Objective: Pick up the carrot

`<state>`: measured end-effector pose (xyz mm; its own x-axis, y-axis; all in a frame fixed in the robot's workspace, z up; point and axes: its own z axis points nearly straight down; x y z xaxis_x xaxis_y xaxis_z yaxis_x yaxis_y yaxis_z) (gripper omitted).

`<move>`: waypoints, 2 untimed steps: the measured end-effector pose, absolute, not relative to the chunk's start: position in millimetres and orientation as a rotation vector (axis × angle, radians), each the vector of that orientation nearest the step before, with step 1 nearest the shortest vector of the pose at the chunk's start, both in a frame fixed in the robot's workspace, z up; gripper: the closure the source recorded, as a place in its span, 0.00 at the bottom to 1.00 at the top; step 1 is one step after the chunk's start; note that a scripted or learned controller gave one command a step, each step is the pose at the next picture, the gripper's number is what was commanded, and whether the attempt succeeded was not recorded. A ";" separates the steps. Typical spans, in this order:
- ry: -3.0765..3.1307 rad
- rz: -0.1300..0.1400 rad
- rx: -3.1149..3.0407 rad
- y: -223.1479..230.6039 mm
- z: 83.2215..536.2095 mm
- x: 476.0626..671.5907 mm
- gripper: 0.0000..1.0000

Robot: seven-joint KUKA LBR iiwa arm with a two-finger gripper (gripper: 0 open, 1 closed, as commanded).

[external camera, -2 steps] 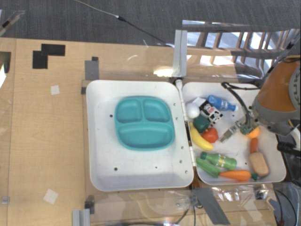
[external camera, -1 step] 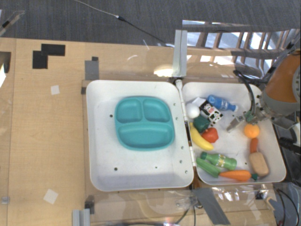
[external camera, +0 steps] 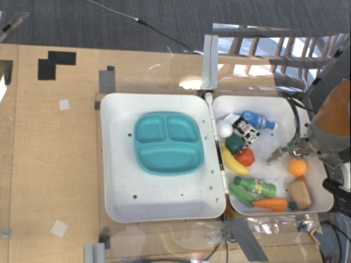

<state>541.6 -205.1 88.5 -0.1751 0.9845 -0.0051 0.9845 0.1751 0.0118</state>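
The carrot (external camera: 270, 204), orange with a green stub at its right end, lies flat along the front wall of the right bin (external camera: 279, 104). My gripper (external camera: 284, 152) hangs over the right part of that bin, behind the carrot and apart from it. It sits just above and left of an orange ball (external camera: 298, 167). The arm (external camera: 332, 119), with its orange band, comes in from the right edge.
Around the carrot lie a green bottle (external camera: 252, 188), a tan potato-like piece (external camera: 300, 194), a banana (external camera: 233, 163), a red tomato-like piece (external camera: 246, 157), a blue bottle (external camera: 258, 120), a die (external camera: 245, 131) and a white ball (external camera: 225, 129). The left bin (external camera: 118, 163) holds a teal divided plate (external camera: 168, 143).
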 end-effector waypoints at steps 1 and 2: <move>2.605 0.008 1.728 -206.4 89.3 512.7 0.00; 2.603 0.013 1.716 -205.4 102.1 516.6 1.00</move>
<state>516.6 -205.4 102.1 -0.3939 0.9190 -0.0154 0.9188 0.3941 0.0204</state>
